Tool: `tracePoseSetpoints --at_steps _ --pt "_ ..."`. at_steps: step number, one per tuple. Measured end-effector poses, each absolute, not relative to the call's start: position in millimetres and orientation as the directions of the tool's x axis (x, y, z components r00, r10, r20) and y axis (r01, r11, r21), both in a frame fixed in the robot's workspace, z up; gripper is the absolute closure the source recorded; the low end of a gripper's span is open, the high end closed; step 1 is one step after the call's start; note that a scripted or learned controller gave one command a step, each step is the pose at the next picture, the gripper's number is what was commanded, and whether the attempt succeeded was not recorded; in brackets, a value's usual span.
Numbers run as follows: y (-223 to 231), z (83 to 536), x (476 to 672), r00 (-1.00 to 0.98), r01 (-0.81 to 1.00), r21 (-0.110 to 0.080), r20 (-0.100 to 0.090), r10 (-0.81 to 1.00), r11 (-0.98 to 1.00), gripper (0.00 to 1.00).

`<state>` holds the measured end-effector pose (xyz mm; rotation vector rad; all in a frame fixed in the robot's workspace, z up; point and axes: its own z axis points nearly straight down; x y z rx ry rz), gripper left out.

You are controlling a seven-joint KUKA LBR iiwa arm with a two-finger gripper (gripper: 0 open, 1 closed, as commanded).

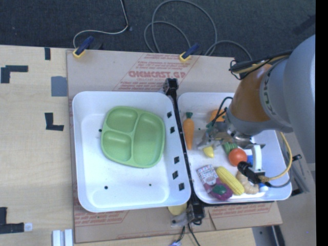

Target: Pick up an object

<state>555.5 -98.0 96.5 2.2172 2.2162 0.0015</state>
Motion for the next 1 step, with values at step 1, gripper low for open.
tracePoseSetpoints --at_steps 1 --pt "-41.2 234.4 553.3 -0.009 1.000 0.013 0.002 1.000 0.009 1.00"
